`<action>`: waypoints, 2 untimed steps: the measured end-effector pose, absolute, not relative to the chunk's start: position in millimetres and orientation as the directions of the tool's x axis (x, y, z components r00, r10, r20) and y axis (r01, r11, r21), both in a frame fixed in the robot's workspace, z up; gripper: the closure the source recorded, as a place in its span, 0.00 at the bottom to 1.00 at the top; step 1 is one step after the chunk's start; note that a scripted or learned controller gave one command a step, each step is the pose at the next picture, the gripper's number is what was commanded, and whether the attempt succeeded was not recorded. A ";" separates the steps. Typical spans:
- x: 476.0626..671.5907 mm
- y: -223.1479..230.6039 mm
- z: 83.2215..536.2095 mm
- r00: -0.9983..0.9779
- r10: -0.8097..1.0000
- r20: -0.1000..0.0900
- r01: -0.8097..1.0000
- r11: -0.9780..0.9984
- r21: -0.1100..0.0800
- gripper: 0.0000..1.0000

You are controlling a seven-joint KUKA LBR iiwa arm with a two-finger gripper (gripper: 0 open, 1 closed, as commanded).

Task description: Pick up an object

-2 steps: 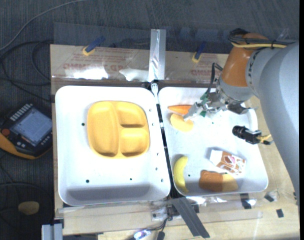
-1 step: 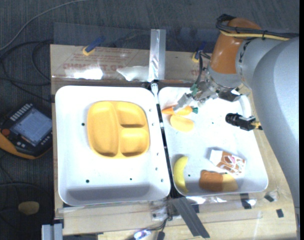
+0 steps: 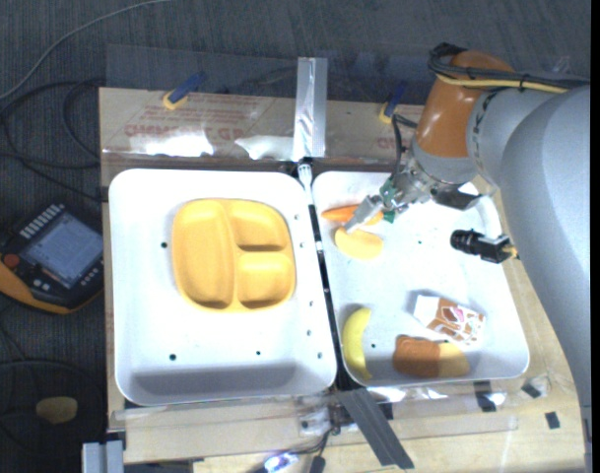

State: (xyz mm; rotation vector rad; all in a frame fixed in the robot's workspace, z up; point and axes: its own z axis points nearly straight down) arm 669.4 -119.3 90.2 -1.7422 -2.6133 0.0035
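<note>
My gripper reaches down into the upper left of the right bin. Its tip sits right over a small orange piece and just above a pale yellow rounded piece; whether it touches either is unclear. Further down the same bin lie a yellow banana by the left wall, a brown loaf-like item at the front, and a white and orange packet to the right.
The left bin holds a yellow divided plate. A black fitting juts over the right bin's right side. The grey arm covers the right edge. A handheld pendant lies off the bench at left.
</note>
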 end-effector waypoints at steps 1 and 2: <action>669.6 -121.6 99.9 -0.387 0.922 -0.009 0.922 0.387 -0.002 1.00; 667.6 -114.0 149.8 -0.373 0.928 0.001 0.928 0.373 -0.004 1.00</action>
